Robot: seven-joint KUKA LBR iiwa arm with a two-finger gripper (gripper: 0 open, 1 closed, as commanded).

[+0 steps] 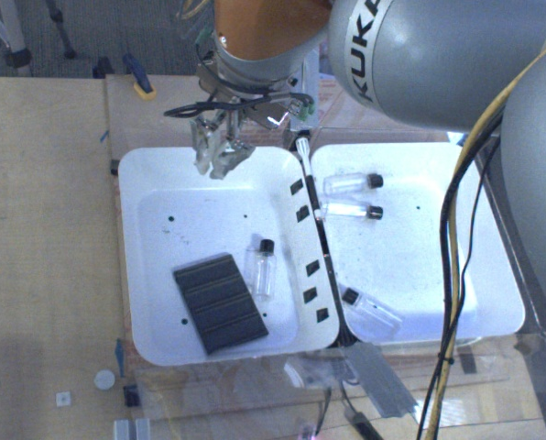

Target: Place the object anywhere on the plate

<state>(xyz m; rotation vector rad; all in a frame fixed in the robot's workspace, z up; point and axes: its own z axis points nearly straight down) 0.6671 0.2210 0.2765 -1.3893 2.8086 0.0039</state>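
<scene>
Vial [263,266] lies beside the dark plate [220,302], well apart from fingers [220,154], seemingly together.

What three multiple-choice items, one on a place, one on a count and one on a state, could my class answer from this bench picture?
1. Where does the dark ridged plate lie?
A. left bin
B. right bin
C. on the floor

2. How many clear black-capped vials are in the right bin?
A. one
B. three
C. five

3. How does the vial beside the plate rest?
A. standing upright
B. lying on its side
C. lying on the plate

Answers: 1 A, it sits at the near end of the left bin. 2 B, two lie near the far end, one near the front. 3 B, it lies flat on the bin floor, right of the plate.
</scene>
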